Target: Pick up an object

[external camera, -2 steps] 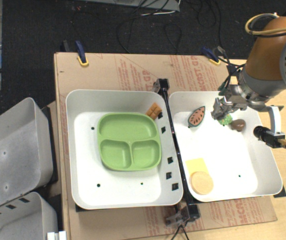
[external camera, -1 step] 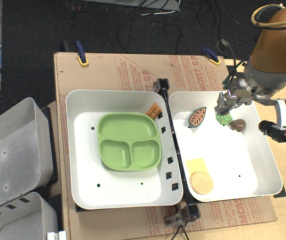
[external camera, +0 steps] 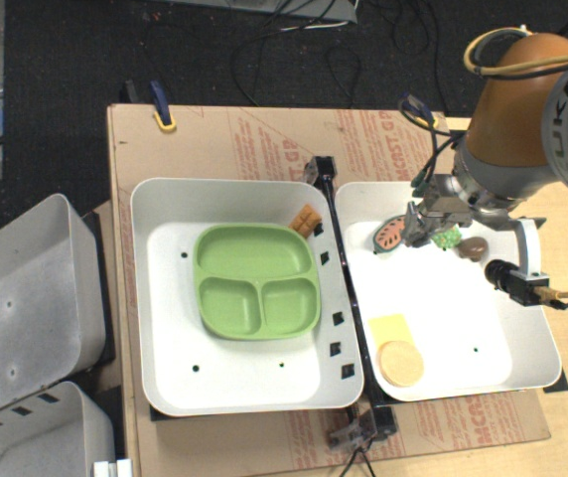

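My gripper (external camera: 421, 229) hangs over the far left part of the right bin (external camera: 463, 311). A watermelon slice (external camera: 389, 235) lies just to its left, touching or nearly touching it. Right of the gripper sit a small green leafy piece (external camera: 448, 237) and a brown rounded piece (external camera: 473, 248). Nearer the front of that bin lie a yellow square slice (external camera: 388, 328) and a round tan biscuit (external camera: 401, 363) that overlaps its front edge.
The left bin (external camera: 160, 296) holds a green three-compartment plate (external camera: 257, 281) and a small orange piece (external camera: 307, 222) in its far right corner. A black divider (external camera: 339, 276) runs between the bins. Open floor shows in the right bin's middle and right.
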Controlling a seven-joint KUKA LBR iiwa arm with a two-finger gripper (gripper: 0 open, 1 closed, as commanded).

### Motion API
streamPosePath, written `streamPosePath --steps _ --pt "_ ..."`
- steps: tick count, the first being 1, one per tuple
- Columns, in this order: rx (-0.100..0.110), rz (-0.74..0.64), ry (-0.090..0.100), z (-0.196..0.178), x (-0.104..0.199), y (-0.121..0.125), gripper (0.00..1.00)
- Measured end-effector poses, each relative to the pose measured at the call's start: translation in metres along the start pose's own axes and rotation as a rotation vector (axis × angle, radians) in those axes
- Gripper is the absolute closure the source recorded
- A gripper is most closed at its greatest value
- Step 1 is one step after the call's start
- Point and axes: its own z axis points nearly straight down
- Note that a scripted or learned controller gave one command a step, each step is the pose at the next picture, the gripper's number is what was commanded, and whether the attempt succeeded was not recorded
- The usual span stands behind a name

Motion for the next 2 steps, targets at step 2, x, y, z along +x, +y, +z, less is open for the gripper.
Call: streamPosePath --steps 2 --pt "0.001 -0.001 0.0 0.007 0.104 -0.036 1.0"
